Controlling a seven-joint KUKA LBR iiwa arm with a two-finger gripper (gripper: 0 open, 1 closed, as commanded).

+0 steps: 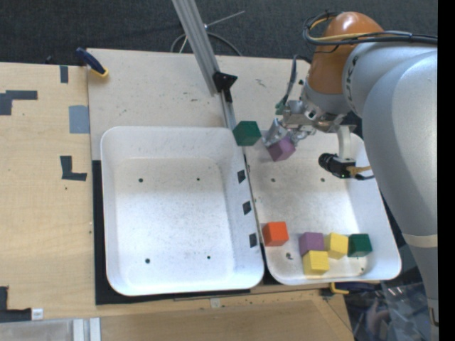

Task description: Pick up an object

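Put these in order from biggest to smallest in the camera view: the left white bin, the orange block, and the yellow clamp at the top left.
1. Left white bin, biggest by far.
2 and 3. Orange block and yellow clamp look close in size, so I won't rank them.

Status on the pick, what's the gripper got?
Gripper over right bin, purple cube at its tip. Green cube perched on the divider alongside. Five cubes clustered at bin's near edge.
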